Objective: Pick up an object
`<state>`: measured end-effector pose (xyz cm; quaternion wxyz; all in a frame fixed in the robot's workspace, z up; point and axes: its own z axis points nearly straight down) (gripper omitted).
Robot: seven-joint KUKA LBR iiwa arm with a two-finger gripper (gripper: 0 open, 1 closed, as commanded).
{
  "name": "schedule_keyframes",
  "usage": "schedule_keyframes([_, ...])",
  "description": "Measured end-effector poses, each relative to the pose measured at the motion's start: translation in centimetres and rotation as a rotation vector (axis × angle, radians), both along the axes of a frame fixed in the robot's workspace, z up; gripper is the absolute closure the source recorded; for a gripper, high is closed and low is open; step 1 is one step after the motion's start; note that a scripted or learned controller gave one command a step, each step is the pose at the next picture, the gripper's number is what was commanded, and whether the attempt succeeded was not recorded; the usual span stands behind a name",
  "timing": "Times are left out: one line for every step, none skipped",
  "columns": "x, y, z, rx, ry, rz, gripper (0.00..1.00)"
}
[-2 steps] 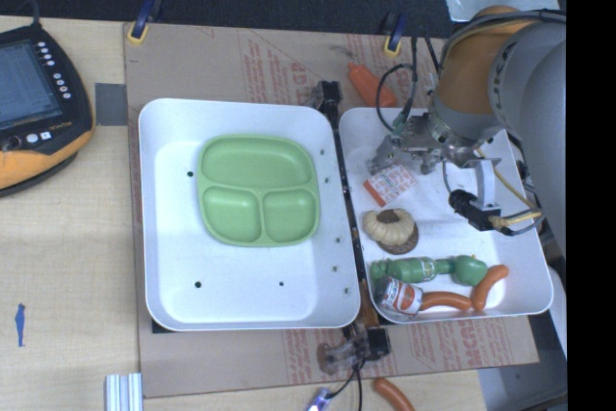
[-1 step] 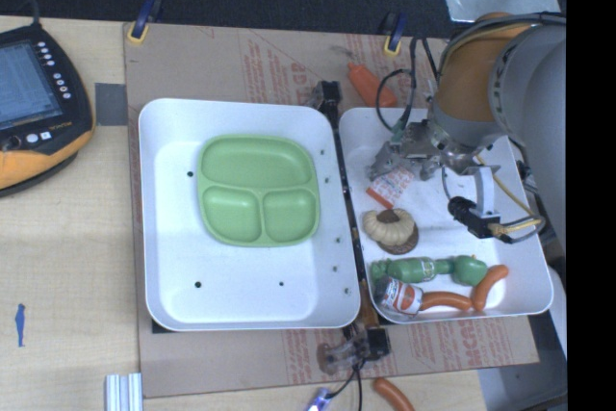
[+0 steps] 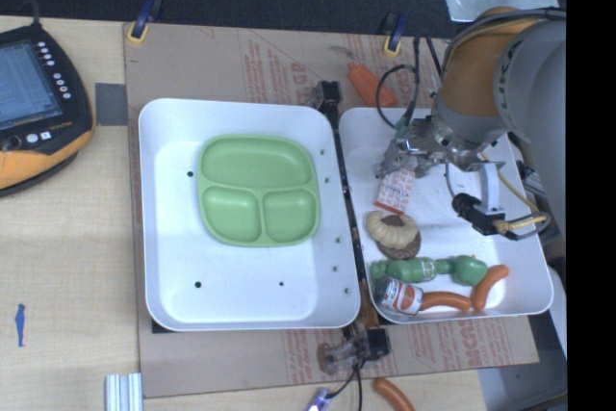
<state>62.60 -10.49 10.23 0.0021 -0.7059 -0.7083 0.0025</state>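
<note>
The right bin [image 3: 534,289] holds several objects. A red and white packet [image 3: 395,193] lies near its middle left. Below it sits a brown and cream ring-shaped toy [image 3: 393,233]. A green toy [image 3: 430,269], a small can [image 3: 398,297] and an orange sausage [image 3: 465,295] lie along the front edge. My gripper [image 3: 403,155] hangs over the upper part of this bin, just above the packet's far end. I see nothing between its fingers.
The left bin [image 3: 164,255] holds a green divided plate [image 3: 258,189]. A teach pendant [image 3: 38,106] lies at the far left of the bench. Orange items lie outside the bins at the back [image 3: 365,84] and front [image 3: 394,392]. Clamps [image 3: 328,95] join the bins.
</note>
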Motion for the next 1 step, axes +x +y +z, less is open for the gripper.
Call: schedule_keyframes([-2.16,8.51,9.03,0.002,-0.005,0.002,1.00])
